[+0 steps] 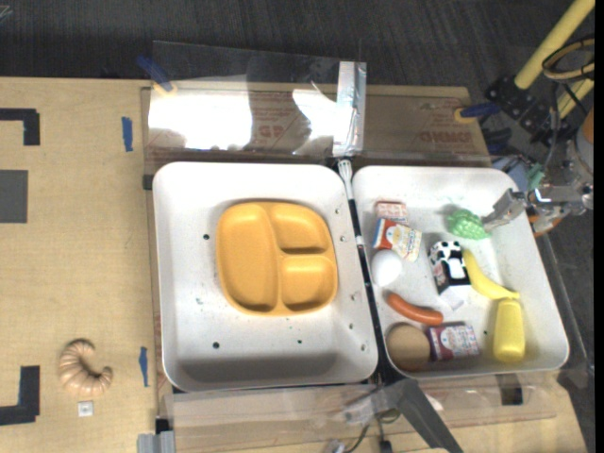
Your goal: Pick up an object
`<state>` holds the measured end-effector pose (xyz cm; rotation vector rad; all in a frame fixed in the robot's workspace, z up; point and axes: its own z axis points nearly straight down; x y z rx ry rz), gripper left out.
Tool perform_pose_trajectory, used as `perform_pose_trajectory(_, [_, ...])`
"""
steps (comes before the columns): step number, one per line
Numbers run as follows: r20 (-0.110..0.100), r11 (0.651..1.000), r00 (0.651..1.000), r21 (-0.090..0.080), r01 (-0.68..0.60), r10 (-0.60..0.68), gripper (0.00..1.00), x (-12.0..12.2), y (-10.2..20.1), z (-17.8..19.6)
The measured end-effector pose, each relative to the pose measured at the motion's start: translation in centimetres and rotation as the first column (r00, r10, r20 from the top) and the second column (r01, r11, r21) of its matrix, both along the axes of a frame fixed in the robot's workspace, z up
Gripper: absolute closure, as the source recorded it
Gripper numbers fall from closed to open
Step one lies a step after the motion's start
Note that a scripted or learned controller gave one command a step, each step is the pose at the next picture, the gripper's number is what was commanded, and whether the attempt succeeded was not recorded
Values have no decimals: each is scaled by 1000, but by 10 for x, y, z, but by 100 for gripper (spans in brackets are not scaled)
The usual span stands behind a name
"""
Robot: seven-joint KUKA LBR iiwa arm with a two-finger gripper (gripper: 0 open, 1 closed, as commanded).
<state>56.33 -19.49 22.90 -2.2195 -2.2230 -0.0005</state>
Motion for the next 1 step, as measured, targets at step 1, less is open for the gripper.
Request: perform_pose_trajectory(1, [4, 1000, 1000, -1, -2, 2, 100, 1, 0, 11])
